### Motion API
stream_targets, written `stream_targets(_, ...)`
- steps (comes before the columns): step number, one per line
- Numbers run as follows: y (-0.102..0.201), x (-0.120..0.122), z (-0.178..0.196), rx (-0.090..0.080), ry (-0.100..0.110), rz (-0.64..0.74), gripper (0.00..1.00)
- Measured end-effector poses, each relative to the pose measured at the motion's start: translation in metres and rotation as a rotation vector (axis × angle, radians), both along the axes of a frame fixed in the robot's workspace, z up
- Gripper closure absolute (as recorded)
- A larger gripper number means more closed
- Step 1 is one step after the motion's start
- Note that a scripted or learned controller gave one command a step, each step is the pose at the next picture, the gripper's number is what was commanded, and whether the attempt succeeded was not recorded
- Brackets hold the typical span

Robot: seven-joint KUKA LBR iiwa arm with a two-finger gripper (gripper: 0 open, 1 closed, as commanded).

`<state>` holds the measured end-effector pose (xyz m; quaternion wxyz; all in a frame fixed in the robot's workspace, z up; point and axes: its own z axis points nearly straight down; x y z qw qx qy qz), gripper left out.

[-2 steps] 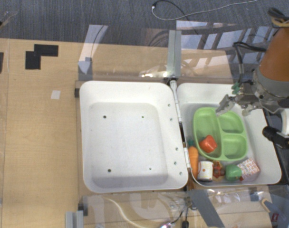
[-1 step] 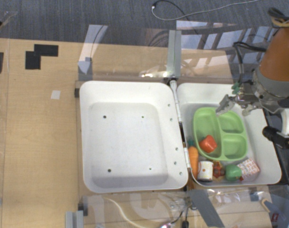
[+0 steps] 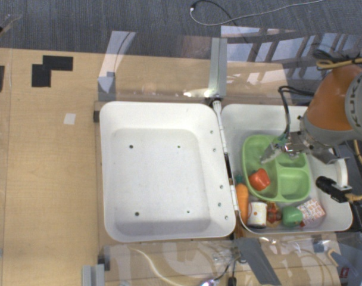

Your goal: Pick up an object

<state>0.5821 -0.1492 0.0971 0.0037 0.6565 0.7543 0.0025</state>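
The right bin [image 3: 252, 121] holds a green divided tray [image 3: 291, 183]. A red rounded piece [image 3: 259, 179] lies in the tray's left compartment. An orange carrot [image 3: 243, 200] lies along the bin's left wall, with a small white jar [image 3: 258, 214] at its lower end. A green lump [image 3: 292, 216] and a printed packet [image 3: 312, 210] rest by the front wall. My gripper [image 3: 281, 151] hangs over the tray's upper edge, up and to the right of the red piece. Nothing shows in its grasp.
The left white bin [image 3: 163, 171] stands beside the right one, a metal divider strip [image 3: 227, 159] between them. The arm's orange band [image 3: 333, 103] and grey body cover the right bin's far right side. A black cable [image 3: 285, 100] loops above the gripper.
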Motion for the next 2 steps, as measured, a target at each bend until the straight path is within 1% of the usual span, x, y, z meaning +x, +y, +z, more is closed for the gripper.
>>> stream_targets(1, 0.002, 0.002, 0.012, 0.002, -0.004, 0.003, 1.00)
stream_targets(2, -0.018, 0.046, 0.131, 0.000, 0.006, 0.072, 1.00)
